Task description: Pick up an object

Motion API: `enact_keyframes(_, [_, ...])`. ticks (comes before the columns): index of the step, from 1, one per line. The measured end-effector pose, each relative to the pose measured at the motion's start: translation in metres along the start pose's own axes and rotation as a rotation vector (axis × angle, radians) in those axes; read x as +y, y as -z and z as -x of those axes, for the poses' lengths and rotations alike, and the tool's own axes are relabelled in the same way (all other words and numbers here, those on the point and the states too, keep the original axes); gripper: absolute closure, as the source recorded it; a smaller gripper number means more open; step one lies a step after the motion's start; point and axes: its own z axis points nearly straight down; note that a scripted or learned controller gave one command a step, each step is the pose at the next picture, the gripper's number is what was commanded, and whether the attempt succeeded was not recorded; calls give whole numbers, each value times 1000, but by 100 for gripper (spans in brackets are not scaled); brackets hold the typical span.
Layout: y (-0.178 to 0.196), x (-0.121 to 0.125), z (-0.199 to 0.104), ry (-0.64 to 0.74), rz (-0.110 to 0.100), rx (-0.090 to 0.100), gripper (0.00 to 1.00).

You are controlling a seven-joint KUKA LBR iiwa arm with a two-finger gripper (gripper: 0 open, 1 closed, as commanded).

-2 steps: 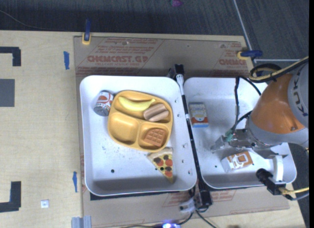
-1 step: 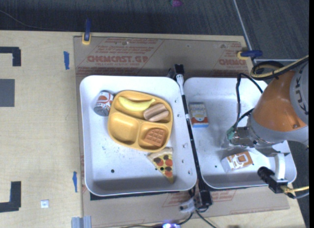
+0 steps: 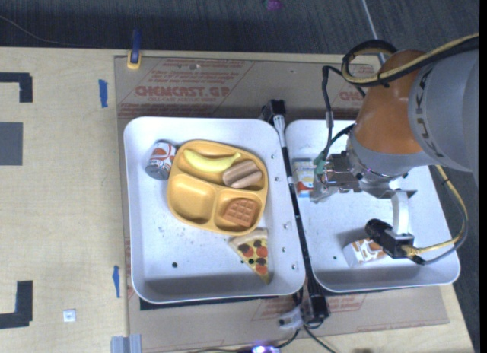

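Looking down on the bench, we see the arm [image 3: 426, 100] reaching in from the right over the right bin [image 3: 335, 260]. The gripper [image 3: 323, 180] sits low at that bin's left side, but its tips are too tangled with cables and a bracket for us to tell how it stands. A small white and orange carton [image 3: 303, 176] lies just beside it, against the bin's left wall. Another small white and orange box [image 3: 364, 251] rests nearer the front of the same bin, beside a black fitting [image 3: 384, 236]. In the left bin [image 3: 152, 260] we find a yellow divided tray [image 3: 217, 186] bearing a banana [image 3: 205, 160], a hot dog [image 3: 242, 174] and a waffle [image 3: 239, 211]. A can [image 3: 159, 159] touches the tray's left edge, and a pizza slice [image 3: 255, 251] lies just in front of it.
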Motion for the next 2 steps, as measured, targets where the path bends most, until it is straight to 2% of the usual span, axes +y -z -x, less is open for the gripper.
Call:
enact_keyframes(1, [0,0,1,0,-1,-1,0])
enact_keyframes(2, [0,79,62,-2,1,-2,0])
